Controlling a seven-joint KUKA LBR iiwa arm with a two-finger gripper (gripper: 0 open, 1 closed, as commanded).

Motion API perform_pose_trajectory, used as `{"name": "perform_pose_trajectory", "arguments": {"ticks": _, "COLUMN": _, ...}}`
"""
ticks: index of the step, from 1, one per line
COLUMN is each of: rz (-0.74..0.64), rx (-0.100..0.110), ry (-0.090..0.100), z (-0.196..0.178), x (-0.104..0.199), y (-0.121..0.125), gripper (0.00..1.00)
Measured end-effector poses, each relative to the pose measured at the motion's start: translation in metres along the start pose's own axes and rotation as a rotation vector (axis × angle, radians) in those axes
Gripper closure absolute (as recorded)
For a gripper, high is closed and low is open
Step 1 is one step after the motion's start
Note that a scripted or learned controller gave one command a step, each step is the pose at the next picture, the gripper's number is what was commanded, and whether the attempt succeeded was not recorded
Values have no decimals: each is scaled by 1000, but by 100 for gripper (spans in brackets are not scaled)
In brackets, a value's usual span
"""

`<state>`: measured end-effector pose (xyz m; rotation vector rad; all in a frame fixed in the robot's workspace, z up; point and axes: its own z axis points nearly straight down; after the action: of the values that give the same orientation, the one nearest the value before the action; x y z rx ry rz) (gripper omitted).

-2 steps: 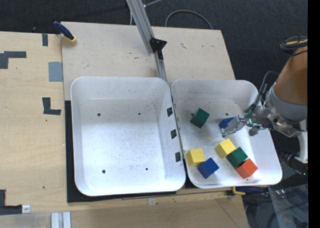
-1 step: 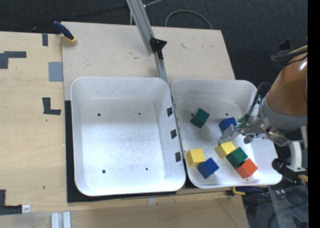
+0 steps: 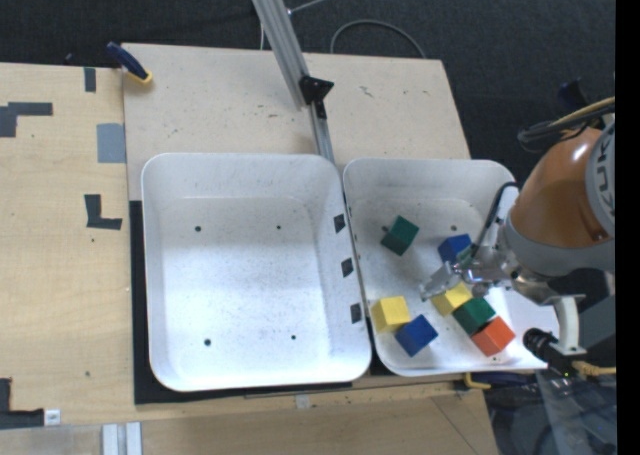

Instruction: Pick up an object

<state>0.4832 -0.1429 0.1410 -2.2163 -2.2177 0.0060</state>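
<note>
Camera view is showing the right bin (image 3: 420,178) crowded near its front: an orange block (image 3: 493,337), a green block (image 3: 473,314), a blue block (image 3: 416,334) and a yellow block (image 3: 391,312) are lying close together, with the gripper (image 3: 458,281) hovering low over another yellow block (image 3: 453,297) just behind them. It seems to be lining up a grasp, nothing yet held; whether the jaws are apart I cannot tell, and next it should be closing squarely on that small, flat-faced cube. Farther back, a second blue block (image 3: 455,247) and a dark green block (image 3: 400,236) are sitting apart.
</note>
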Motion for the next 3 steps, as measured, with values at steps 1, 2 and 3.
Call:
{"name": "perform_pose_trajectory", "arguments": {"ticks": 1, "rz": -1, "rx": -10, "ry": -2, "z": 31, "x": 0, "y": 2, "gripper": 0}}
{"name": "perform_pose_trajectory", "arguments": {"ticks": 2, "rz": -1, "rx": -4, "ry": 1, "z": 24, "x": 1, "y": 0, "gripper": 100}}
{"name": "perform_pose_trajectory", "arguments": {"ticks": 3, "rz": -1, "rx": -10, "ry": -2, "z": -21, "x": 9, "y": 3, "gripper": 100}}
